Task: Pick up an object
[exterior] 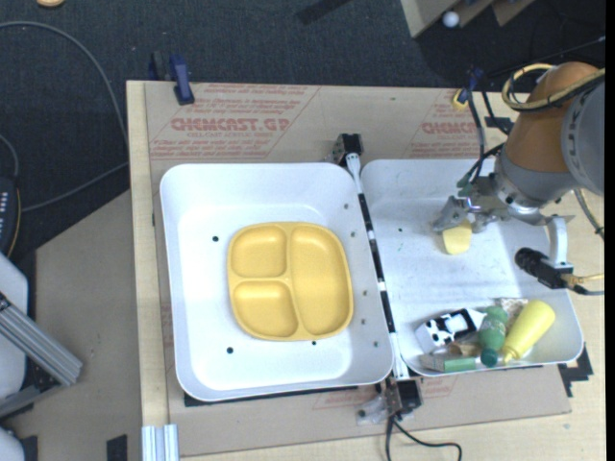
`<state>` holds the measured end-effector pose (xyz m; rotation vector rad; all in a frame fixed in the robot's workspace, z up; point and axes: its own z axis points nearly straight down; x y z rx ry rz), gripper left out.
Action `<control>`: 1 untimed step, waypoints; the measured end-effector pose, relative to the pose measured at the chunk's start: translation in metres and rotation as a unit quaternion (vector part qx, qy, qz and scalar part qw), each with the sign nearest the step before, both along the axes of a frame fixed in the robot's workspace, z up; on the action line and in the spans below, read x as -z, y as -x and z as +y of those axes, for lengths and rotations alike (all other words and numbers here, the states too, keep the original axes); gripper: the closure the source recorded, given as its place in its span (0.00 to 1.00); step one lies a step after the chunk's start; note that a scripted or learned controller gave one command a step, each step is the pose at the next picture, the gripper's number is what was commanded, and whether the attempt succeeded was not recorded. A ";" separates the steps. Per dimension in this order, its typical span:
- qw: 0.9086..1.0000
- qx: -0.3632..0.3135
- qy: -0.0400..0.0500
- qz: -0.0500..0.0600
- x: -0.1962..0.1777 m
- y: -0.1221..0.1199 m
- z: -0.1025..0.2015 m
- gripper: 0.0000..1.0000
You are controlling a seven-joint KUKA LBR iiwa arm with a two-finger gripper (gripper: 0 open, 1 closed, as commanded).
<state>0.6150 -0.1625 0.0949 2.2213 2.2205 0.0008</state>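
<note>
My gripper (pixel 462 221) hangs over the upper middle of the right bin (pixel 408 185) with its two grey fingers spread open. A small pale yellow block (pixel 457 241) lies on the bin floor right below the fingertips, touching or nearly touching them, and I cannot tell that it is between them. Along the right bin's near edge lie a black-and-white item (pixel 450 327), a green bottle (pixel 492 333), a yellow bottle (pixel 529 329) and some smaller pieces (pixel 450 361).
The left bin (pixel 192 209) holds a yellow divided plate (pixel 289 280) at its middle. The grey arm with its orange band (pixel 543 128) reaches in over the right bin's far right corner. A black clamp (pixel 348 148) sits at the bins' far joint.
</note>
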 end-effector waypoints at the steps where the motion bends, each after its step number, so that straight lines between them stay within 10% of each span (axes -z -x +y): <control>1: 1.000 -0.001 0.000 -0.001 -0.043 -0.039 0.050 1.00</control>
